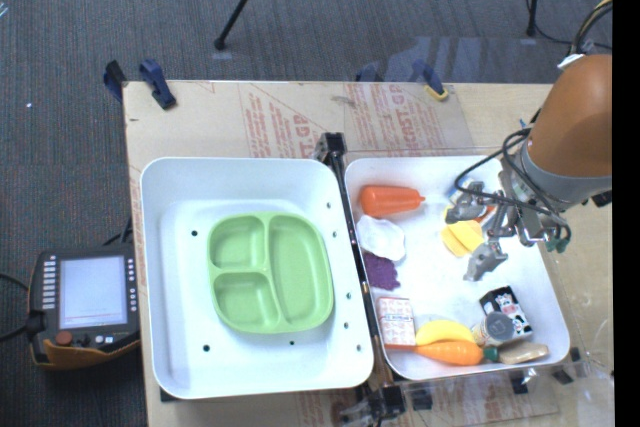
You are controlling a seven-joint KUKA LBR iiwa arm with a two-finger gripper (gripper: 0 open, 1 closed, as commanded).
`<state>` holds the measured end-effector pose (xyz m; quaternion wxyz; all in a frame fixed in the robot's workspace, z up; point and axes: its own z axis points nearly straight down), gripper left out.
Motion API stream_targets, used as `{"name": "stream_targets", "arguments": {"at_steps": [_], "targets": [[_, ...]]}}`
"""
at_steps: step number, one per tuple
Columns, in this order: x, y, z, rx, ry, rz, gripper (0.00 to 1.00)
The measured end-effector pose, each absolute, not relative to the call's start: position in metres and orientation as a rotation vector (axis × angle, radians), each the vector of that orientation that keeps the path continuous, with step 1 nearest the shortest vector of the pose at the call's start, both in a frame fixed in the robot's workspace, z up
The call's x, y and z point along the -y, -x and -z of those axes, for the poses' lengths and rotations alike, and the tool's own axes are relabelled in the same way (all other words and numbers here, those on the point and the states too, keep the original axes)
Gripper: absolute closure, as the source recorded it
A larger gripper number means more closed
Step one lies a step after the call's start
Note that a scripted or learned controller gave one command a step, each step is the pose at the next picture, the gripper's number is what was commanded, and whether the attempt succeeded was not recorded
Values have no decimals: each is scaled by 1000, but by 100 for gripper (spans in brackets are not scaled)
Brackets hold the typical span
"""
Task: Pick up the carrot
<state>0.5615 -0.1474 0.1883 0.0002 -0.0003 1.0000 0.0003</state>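
Where the grey two-finger gripper (pixel 478 240) hovers, its spread is unreadable; small orange tapered plastic carrot (pixel 450 352) lies half-tucked under a yellow banana (pixel 446 331).

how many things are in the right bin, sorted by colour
orange: 2, the large carrot and the small carrot
yellow: 2, the yellow wedge and the banana
white: 1, the white piece
purple: 1, the purple piece
other: 3, the printed box, the black-and-white item and the tan piece
total: 9
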Motion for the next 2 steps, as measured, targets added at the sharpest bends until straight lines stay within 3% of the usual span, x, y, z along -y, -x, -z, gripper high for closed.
{"name": "stream_targets", "arguments": {"at_steps": [1,2], "targets": [[146,-497,-96,-3142,11,-5,0],[117,-588,-157,-3118,300,-2,0]]}}
